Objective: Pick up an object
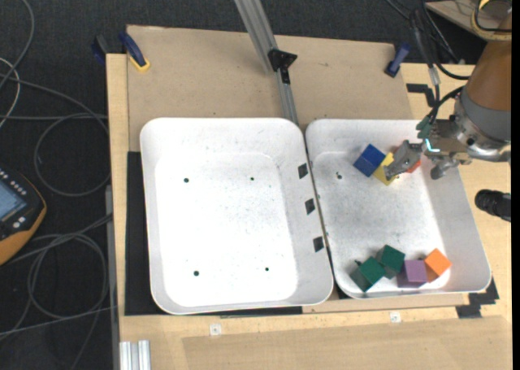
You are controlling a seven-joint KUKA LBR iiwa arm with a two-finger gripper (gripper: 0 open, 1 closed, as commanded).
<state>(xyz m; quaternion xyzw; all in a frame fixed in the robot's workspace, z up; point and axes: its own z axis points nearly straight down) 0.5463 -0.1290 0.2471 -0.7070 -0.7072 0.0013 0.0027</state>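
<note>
Robot arm's tool [421,157] hangs over right bin [455,198], upper part, w/ finger spread unclear, just beside yellow block [387,175], blue cube [370,159] and something red. Best approach: centre on one block, descend straight, then close.

Two bins sat side by side on bench [244,76]; left bin [162,149], right bin [463,222]. Arm [487,92] reached in from right, gripper [418,161] over right bin's far part. Two blocks [375,163] lay just left of gripper. Four blocks [402,267] clustered at right bin's near edge, well apart from far pair.
</note>
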